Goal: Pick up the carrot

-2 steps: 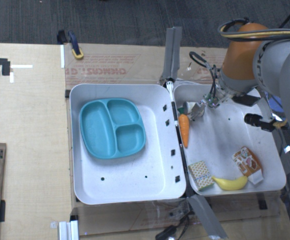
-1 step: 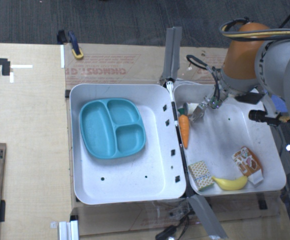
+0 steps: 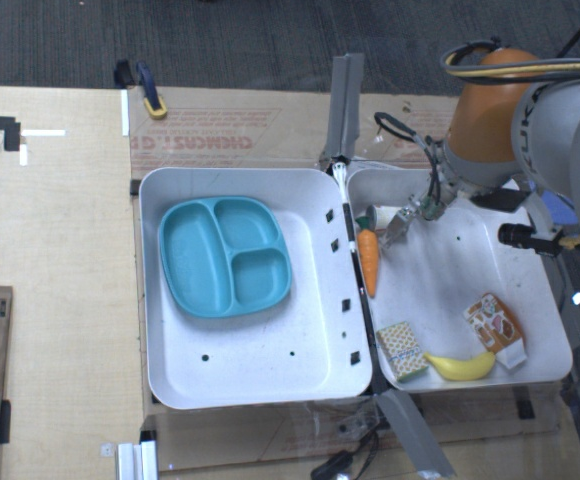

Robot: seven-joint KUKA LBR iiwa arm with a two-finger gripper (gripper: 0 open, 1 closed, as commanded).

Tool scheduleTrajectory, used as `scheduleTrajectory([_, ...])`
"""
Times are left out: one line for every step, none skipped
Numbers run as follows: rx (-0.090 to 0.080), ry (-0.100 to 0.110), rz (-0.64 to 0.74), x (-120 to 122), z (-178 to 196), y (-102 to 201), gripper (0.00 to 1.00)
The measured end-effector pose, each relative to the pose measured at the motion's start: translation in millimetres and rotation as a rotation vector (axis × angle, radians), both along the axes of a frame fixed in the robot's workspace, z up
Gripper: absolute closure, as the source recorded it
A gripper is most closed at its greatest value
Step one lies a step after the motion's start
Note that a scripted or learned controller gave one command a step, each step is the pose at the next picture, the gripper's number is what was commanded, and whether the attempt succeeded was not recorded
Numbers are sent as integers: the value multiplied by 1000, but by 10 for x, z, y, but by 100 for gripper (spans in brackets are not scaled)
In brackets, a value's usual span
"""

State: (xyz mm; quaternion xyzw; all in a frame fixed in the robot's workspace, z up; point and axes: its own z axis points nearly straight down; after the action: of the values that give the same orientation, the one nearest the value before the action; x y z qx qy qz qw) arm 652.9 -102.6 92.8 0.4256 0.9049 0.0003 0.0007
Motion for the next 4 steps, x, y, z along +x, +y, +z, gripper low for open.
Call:
scheduleTrajectory([-1,-3,-80,23,4,4,0])
scheduleTrajectory([-3,-1,-31,63,7,-2,0])
scheduleTrajectory([-2,0,47,44,-1,33,0])
scheduleTrajectory([-1,-1,244,-8,1,-16,0])
